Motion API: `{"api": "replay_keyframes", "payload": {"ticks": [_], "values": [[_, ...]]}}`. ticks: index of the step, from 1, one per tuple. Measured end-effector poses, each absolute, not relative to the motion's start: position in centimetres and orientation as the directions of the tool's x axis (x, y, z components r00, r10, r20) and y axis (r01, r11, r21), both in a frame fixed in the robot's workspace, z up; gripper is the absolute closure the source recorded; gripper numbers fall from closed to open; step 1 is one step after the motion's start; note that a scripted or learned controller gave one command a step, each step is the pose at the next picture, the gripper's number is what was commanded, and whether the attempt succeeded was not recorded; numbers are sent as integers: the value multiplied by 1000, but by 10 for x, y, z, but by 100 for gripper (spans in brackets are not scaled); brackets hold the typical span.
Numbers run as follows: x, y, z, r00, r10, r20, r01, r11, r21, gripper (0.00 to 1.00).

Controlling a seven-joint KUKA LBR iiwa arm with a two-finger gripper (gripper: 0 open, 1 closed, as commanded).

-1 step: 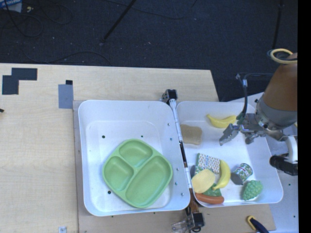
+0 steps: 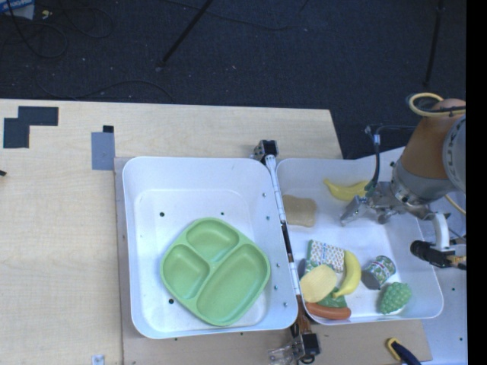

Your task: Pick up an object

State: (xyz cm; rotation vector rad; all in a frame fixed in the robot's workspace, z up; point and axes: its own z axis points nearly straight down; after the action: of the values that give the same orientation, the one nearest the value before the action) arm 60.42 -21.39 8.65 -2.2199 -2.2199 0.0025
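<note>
My gripper (image 2: 364,214) hangs low over the right bin (image 2: 426,310) at its upper right part, and its fingers look open with nothing between them. A yellow banana-like piece (image 2: 345,190) lies just up and left of the fingers. A tan bread slice (image 2: 299,211) rests near the bin's left wall. Toward the front lie a checkered wafer (image 2: 327,253), a curved yellow banana (image 2: 352,272), a pale yellow round piece (image 2: 319,284), a red-orange piece (image 2: 329,310), a small tin can (image 2: 379,270) and a green broccoli (image 2: 394,298).
The left bin (image 2: 144,204) holds a green divided plate (image 2: 215,270). A metal clamp rail (image 2: 275,204) runs between the two bins. The arm's grey wrist with its orange band (image 2: 430,147) and cables stands over the right bin's far right corner.
</note>
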Motion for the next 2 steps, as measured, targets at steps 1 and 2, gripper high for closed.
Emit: {"api": "replay_keyframes", "payload": {"ticks": [1, 2], "values": [[644, -201, 86, -2, 1000, 1, 1000, 2, -4, 0], [644, -201, 95, -7, 1000, 2, 1000, 7, -6, 100]]}}
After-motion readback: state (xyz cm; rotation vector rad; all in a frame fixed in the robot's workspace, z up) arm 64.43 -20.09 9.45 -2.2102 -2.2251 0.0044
